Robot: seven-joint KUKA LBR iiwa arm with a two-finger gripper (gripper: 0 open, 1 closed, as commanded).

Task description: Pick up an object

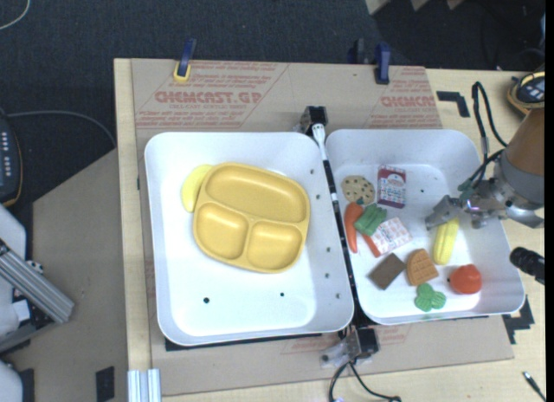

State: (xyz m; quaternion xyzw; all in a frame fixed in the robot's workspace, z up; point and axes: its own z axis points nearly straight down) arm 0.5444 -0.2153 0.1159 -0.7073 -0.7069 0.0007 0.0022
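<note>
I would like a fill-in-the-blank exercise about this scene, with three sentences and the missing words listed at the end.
1. The yellow divided plate lies in the ____ bin of the camera view.
2. The toy tomato in the right bin has the colour ____.
3. The tool is above the toy ____, which is yellow.

Missing words: left; red; corn
</note>
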